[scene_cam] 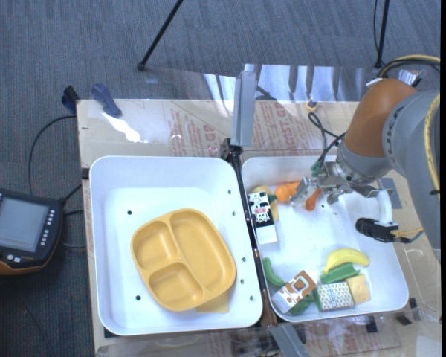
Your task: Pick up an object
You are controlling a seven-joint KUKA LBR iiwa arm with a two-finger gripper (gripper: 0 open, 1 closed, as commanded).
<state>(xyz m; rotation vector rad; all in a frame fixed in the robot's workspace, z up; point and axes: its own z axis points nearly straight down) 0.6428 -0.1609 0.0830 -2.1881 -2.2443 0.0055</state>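
The arm (401,136) enters from the right and angles down into the right bin (390,274), with the gripper (312,193) low over the bin's upper-left area. A small orange piece (310,203) sits at the fingertips, but the view does not resolve whether the jaws are open, closed, or clamped on it. Just left of the gripper lies an orange object (285,192), close beside the top end of a white carton with a black cow print (262,214) that lies along the bin's left wall. The near end of the right bin holds a cluster: a yellow banana (347,257), a green pepper-like item (340,273) below it, a speckled rectangular packet (334,295), a small white-and-orange box (294,289), and a green cucumber-shaped item (273,271) near the left wall. The left bin (111,199) contains a yellow divided plate (182,259) with three compartments, resting flat near its middle. A teach pendant (18,229) lies on the floor to the left of the bench.
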